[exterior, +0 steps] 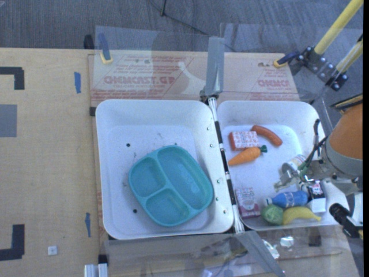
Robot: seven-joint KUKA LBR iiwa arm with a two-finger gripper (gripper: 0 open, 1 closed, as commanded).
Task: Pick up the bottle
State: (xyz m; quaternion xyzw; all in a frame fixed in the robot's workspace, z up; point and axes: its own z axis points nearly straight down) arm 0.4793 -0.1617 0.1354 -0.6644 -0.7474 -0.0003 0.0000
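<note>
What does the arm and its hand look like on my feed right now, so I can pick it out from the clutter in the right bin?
The arm enters from the right: a rounded orange band above a grey wrist section. A thin black cable loops down its left side. The hand is small, metallic silver with dark fittings, set against the white right bin.

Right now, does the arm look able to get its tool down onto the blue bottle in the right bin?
Probably yes. The tool hovers just above the blue bottle, whose upper side is uncovered. But a green fruit and a banana crowd its lower side, leaving little room there.
</note>
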